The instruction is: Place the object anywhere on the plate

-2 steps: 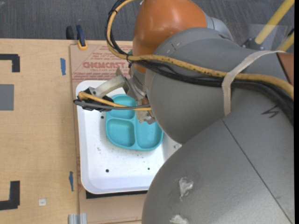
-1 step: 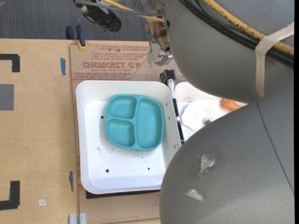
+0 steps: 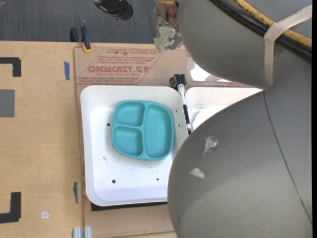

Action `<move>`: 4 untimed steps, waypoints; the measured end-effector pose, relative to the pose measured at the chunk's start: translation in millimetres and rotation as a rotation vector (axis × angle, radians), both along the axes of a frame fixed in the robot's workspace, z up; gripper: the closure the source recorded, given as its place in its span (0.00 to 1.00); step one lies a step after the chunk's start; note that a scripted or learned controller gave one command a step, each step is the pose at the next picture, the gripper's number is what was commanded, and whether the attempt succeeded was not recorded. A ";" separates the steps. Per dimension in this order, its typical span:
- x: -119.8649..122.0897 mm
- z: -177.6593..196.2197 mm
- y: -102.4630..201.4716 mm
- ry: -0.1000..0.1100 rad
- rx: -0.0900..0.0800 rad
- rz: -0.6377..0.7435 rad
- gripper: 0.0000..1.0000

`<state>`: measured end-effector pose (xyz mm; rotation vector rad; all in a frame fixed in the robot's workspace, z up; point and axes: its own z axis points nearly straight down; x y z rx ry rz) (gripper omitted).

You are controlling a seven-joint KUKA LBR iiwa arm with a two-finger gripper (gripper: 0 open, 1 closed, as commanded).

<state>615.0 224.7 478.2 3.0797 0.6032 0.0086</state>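
Dark carpet runs along the top of the frame, and below it a pale wooden bench (image 3: 39, 133) fills the left side. From my seat I cannot tell whether the gripper is open or closed, and I cannot tell where the object lies. What I do see is the grey arm (image 3: 247, 157), very near the lens, bulking over the right and lower right of the frame, with two small pale chips in its skin near the centre. A yellow cable (image 3: 247, 9) and a beige strap (image 3: 287, 26) cross its upper link at the top right. Between the two grey masses a sliver of the right bin (image 3: 218, 95) shows. A black clip (image 3: 177, 80) sits at the corner where the two bins meet. The left bin (image 3: 94, 148) lies at the centre of the frame, its floor dotted with a few dark specks. The plate (image 3: 143, 130), teal with three compartments, rests flat in the upper right part of that bin, close to the wall beside the arm. Under the bins lies a brown sheet (image 3: 119, 63) printed with red lettering. Blue tape marks (image 3: 66, 69) and black tape marks (image 3: 15, 66) dot the bench at the left. A black cylinder (image 3: 114, 5) hangs over the carpet at the upper centre.
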 end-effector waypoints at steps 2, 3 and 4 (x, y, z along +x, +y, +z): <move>5.8 -134.4 1.2 0.024 -0.003 0.108 1.00; 19.1 34.0 -0.6 -0.005 0.007 -0.079 1.00; -34.1 -75.8 1.7 0.017 -0.001 0.035 1.00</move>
